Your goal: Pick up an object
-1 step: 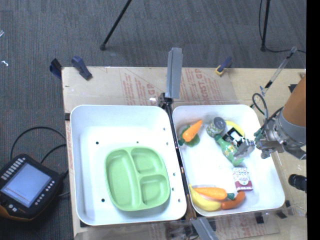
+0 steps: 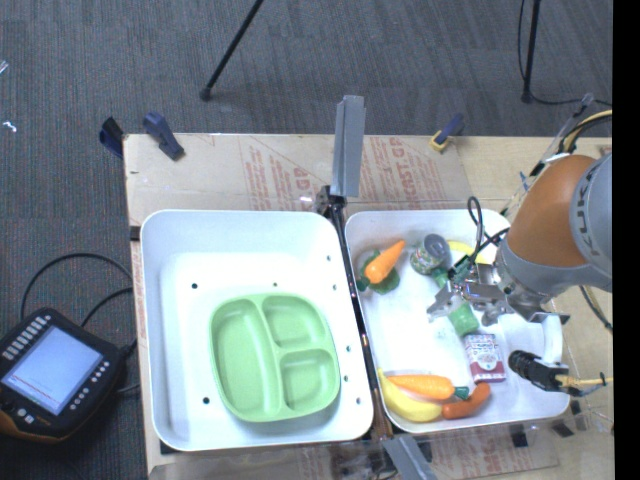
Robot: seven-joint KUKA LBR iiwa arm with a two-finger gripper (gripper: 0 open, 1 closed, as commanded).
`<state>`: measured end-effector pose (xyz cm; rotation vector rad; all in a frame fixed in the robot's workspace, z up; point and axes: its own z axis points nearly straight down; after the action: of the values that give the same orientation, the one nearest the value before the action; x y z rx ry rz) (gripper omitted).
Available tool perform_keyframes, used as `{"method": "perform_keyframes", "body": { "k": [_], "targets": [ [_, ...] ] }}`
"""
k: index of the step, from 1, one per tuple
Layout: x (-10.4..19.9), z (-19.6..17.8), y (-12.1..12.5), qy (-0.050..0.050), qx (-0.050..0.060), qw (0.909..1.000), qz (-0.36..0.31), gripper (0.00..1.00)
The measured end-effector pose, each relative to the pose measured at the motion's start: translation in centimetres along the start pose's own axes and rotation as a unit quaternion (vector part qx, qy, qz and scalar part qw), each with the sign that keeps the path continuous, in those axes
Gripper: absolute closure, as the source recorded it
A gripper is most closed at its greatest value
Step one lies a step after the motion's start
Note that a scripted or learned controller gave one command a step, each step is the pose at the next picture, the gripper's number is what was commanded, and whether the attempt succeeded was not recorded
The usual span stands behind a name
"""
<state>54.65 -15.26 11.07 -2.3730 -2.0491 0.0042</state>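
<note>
Arm (image 2: 560,223) bent over right bin (image 2: 400,318), pincer (image 2: 462,303) over green object (image 2: 463,319).

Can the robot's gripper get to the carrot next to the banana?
Probably yes. The carrot lies on top of the banana at the near edge of the right bin, with nothing covering it. The gripper is over the same bin, a short way off, above a green thing.
</note>
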Motion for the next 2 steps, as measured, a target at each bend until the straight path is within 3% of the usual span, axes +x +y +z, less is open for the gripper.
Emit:
{"method": "perform_keyframes", "body": {
  "k": [1, 2],
  "targets": [
    [-3.30, 2.41, 2.82, 0.000, -0.001, 1.0000, 0.004, 0.00],
    [-3.22, 1.57, 2.72, 0.002, 0.002, 1.0000, 0.004, 1.00]
  ]
}}
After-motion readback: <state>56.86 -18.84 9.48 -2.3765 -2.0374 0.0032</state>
